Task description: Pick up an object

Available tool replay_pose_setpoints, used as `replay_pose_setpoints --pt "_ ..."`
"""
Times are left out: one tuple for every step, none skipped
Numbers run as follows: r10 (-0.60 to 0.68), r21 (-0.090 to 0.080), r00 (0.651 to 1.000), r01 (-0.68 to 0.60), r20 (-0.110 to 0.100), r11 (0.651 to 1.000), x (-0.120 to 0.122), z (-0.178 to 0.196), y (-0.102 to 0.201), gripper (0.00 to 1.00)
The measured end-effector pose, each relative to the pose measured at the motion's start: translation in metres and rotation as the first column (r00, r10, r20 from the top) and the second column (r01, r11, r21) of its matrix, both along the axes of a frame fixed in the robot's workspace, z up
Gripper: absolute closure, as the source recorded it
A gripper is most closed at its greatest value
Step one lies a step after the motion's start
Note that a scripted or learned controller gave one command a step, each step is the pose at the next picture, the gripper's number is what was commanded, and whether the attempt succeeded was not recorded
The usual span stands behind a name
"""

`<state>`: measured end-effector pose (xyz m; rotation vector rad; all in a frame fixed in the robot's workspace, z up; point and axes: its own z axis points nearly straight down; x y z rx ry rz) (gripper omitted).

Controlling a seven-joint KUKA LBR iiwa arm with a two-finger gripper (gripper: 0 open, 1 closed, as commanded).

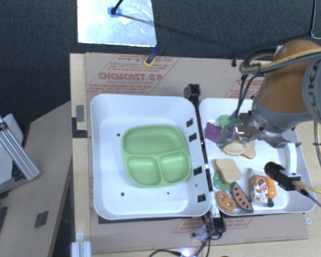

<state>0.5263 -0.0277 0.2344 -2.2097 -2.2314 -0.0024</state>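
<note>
Camera view: bench (123, 71) bears two white bins (104, 143); gripper (236, 134) state unclear.

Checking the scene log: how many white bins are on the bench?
2. The left bin holds a green divided plate; the right bin holds toy food, with the arm over its upper part.
</note>
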Motion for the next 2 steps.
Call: replay_pose_setpoints --pt "0.001 0.001 1.000 -0.001 0.000 1.000 -0.014 -0.010 0.061 1.00" --pt "0.000 0.001 1.000 0.000 0.000 1.000 -0.026 -0.019 0.110 1.00"
